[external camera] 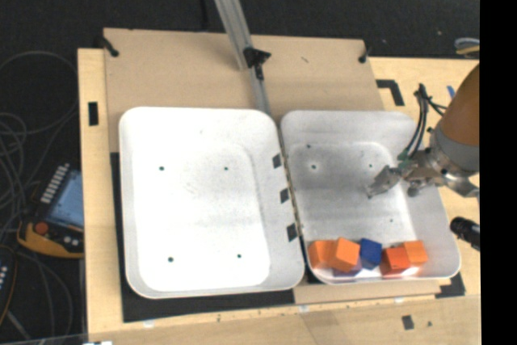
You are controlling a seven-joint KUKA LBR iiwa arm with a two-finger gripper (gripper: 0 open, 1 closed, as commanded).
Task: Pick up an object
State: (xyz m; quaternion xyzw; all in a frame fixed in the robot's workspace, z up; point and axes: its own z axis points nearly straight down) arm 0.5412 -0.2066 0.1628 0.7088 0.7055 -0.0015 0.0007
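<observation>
So the two-finger gripper (388, 180) hangs over the right white plastic bin (339, 133), right of frame centre; honestly can't tell how it's set. The small cubes, orange (335, 253), blue (370, 251) and orange (404, 256), sit lined up along that bin's bottom edge, well below the claw, nothing touching.

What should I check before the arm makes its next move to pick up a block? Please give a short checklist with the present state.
1. Blocks present in right bin: ok, orange blocks and a blue block lie along its near edge.
2. Hand above the right bin: ok.
3. Hand over a block: not ok, blocks lie nearer the camera.
4. Hand holding something: cannot tell.
5. Blocks separated enough to grip: cannot tell, they sit close together.
</observation>
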